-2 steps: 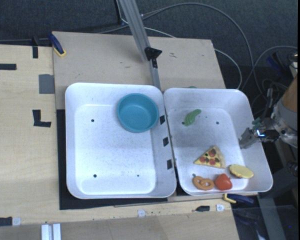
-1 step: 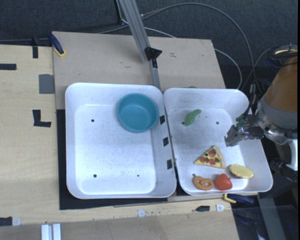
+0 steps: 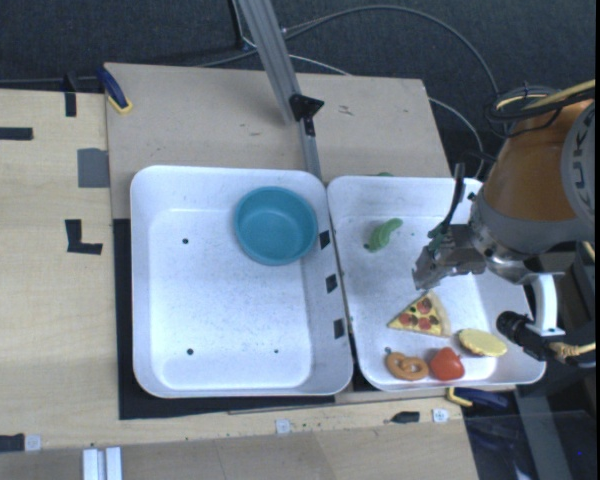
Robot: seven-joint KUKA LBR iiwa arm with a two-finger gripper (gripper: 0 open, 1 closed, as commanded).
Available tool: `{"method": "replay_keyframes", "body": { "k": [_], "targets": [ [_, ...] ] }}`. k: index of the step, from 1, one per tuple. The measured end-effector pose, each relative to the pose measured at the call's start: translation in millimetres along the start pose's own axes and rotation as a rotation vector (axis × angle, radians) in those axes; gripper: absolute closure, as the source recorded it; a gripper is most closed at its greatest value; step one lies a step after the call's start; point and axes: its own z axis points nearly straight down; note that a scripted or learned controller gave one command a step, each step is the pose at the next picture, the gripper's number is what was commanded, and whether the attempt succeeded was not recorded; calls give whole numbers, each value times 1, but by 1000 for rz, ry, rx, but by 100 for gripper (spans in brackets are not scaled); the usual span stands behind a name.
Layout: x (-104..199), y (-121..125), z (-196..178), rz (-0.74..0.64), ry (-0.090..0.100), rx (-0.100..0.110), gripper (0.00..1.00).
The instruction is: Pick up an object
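**Gripper hovering over toy pizza slice in right bin**

A toy pizza slice (image 3: 420, 316), a yellow triangle dotted with red rounds and edged by a darker crust, is lying flat on the floor of the right bin (image 3: 380, 268), toward its near half. The gripper (image 3: 430, 270) is hanging just above and beside the slice's upper tip; whether it is released or clenched cannot be told from this slanted view, and nothing is showing between its tips. Near the slice, a yellow oval piece (image 3: 482, 343) is resting by the bin's right wall, a red tomato-like piece (image 3: 447, 365) is sitting against the near rim, and an orange ring-shaped piece (image 3: 408, 366) is lying just beside it. A green leafy piece (image 3: 384, 234) is lying well apart, toward the far side, with bare white floor between it and the slice. The grey arm (image 3: 540, 193), with its orange band, is reaching in over the right rim. In the left bin (image 3: 180, 308), a blue bowl (image 3: 275, 224) is standing upright in the far right corner, the rest of its floor lying open. Both bins are sitting side by side on the desk (image 3: 40, 298).
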Motion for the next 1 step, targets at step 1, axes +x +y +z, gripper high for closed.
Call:
{"method": "replay_keyframes", "body": {
  "k": [1],
  "targets": [
    [53, 7, 8, 0, 0, 0, 100]
  ]
}}
